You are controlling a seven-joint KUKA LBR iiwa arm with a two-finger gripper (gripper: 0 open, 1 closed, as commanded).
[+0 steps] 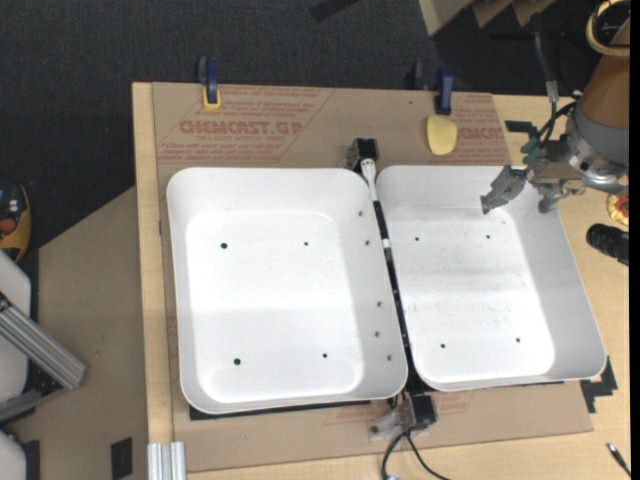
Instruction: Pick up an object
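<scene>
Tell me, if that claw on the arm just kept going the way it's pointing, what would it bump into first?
Most likely the bare floor of the right bin. The gripper hangs over that bin's far right part, pointing down, though its height is hard to judge from above.

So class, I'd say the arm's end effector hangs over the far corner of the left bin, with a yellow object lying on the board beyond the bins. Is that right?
Not quite. In the camera view the end effector hangs over the far corner of the right bin, not the left bin. The yellow object does lie on the board beyond the bins.
</scene>
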